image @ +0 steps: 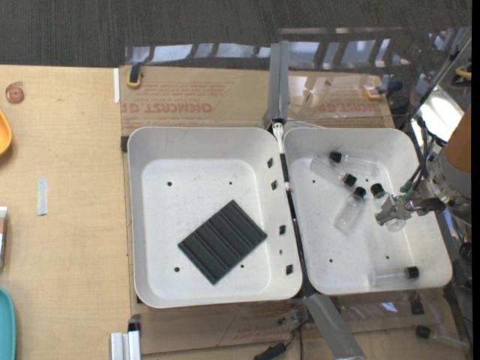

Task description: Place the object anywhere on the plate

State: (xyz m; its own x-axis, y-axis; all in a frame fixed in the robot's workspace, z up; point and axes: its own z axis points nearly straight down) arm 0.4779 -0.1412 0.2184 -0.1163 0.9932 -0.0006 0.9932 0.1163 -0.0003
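Here, two shallow white bins are sitting side by side on the table (pixel 67 223). The left bin (pixel 142 201) is holding a dark ribbed rectangular plate (pixel 223 241), which is lying flat and turned at a slant, a little below the bin's middle and clear of all its walls.

The right bin (pixel 315 268) is holding several small clear vials with black caps. One vial (pixel 328 163) is lying near the bin's upper middle, another (pixel 360 170) just to its right, and their black caps are clustering around the middle. A third clear vial (pixel 348 213) is lying tilted just below that cluster. A separate vial (pixel 392 275) is resting on its side near the bin's lower right wall, its black cap pointing right, well apart from the others.

The arm (pixel 454 167) is reaching in from the right, over the right bin's right edge. Its gripper (pixel 389 216) is hanging low over the bin floor, just right of the tilted vial and just below the nearest black cap. How far apart its tips are standing is too blurred to tell, and nothing is clearly showing between them. The plate is lying well apart from the gripper, in the other bin.
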